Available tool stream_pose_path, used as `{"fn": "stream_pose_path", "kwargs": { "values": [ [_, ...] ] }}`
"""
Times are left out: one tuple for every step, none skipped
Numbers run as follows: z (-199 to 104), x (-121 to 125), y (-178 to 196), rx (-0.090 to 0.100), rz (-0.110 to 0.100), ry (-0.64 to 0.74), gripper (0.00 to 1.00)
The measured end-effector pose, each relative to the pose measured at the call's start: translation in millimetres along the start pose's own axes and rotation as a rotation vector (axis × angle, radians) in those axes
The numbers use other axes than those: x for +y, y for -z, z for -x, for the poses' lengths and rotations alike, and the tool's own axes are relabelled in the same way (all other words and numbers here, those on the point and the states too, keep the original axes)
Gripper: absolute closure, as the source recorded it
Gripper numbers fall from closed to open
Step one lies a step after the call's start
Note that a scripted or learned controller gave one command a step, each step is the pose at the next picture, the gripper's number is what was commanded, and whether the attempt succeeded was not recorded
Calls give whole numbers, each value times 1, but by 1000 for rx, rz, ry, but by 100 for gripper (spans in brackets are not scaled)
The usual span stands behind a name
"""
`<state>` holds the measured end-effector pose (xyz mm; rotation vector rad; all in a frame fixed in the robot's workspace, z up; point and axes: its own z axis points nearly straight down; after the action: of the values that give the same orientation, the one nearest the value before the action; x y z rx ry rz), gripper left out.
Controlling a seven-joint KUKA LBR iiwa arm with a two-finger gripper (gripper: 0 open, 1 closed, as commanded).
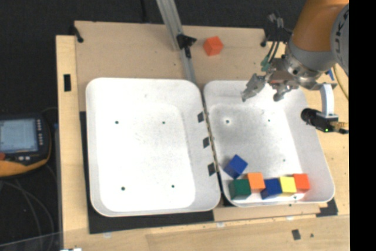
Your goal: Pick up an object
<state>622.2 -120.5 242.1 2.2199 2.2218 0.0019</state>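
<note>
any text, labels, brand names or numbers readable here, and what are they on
No text can be read in this view.
Handheld control pendant with a lit bluish screen: whatever the screen shows is too small and blurred to read.
Grey arm with an orange band: no legible brand or label.
Small coloured cubes in the right white plastic bin: plain faces, no markings visible.
</note>
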Motion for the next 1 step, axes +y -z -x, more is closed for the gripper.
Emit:
{"fn": "stream_pose_path", "kwargs": {
  "values": [
    [51,-28,-95,-2,-9,-5,0]
  ]
}}
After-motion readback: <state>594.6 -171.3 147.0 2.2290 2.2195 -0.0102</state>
